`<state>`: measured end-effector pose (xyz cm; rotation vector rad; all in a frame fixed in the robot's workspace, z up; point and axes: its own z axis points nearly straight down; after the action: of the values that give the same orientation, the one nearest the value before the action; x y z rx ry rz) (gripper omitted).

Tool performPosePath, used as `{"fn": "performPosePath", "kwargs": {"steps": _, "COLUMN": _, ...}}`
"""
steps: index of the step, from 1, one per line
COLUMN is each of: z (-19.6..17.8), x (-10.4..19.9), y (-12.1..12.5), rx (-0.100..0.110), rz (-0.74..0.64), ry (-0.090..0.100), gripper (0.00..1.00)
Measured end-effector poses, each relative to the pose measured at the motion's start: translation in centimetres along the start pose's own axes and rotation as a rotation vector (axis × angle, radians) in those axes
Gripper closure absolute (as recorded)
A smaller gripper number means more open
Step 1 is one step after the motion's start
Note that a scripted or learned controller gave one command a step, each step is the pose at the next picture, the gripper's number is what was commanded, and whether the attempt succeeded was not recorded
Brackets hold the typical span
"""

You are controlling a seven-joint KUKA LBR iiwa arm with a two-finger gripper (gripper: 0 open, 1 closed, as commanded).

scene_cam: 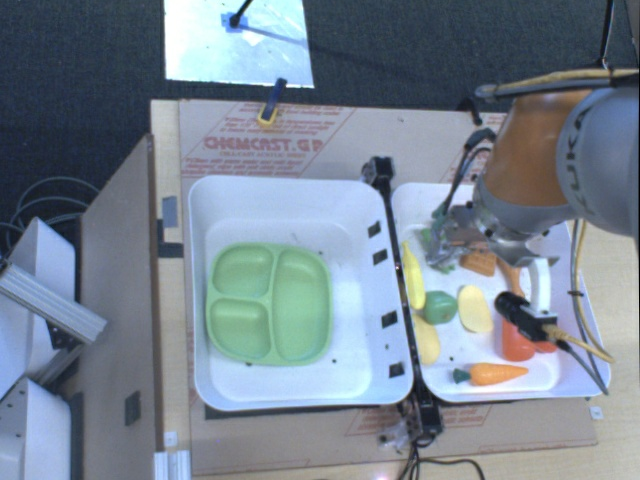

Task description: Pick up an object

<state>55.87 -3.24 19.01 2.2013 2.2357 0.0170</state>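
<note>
The task names no one thing, but the likeliest candidate by position is the small orange-brown plastic piece [479, 262] lying in the upper middle of the right white bin [425, 200], just beside the gripper [441, 251] on its right. Its long axis seems to run roughly left to right across the bin, though the piece is partly covered by the arm. Just below the gripper sit a round green toy vegetable [439, 307] and a pale yellow oval piece [475, 309], with a long yellow banana-like piece [412, 276] to its lower left along the bin's left wall. Further down lie a red block [516, 343] and an orange toy carrot [495, 373], well apart from the gripper. The gripper is low in the bin among these things; I cannot tell how it stands or whether it has hold of anything. The left white bin [230, 198] carries a green divided plate [270, 303], on the worktop [300, 138]
</note>
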Motion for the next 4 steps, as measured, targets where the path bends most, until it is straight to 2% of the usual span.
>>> {"fn": "performPosePath", "kwargs": {"steps": 1, "z": 0.6, "x": 5.4, "y": 8.3, "rx": 0.002, "rz": 0.005, "ry": -0.005, "gripper": 1.00}}
{"fn": "performPosePath", "kwargs": {"steps": 2, "z": 0.7, "x": 11.7, "y": 11.3, "rx": 0.006, "rz": 0.005, "ry": -0.001, "gripper": 1.00}}
{"fn": "performPosePath", "kwargs": {"steps": 3, "z": -1.9, "x": 20.1, "y": 9.5, "rx": 0.008, "rz": 0.003, "ry": 0.001, "gripper": 1.00}}
{"fn": "performPosePath", "kwargs": {"steps": 4, "z": -3.0, "x": 19.5, "y": 9.7, "rx": 0.006, "rz": 0.006, "ry": -0.004, "gripper": 1.00}}
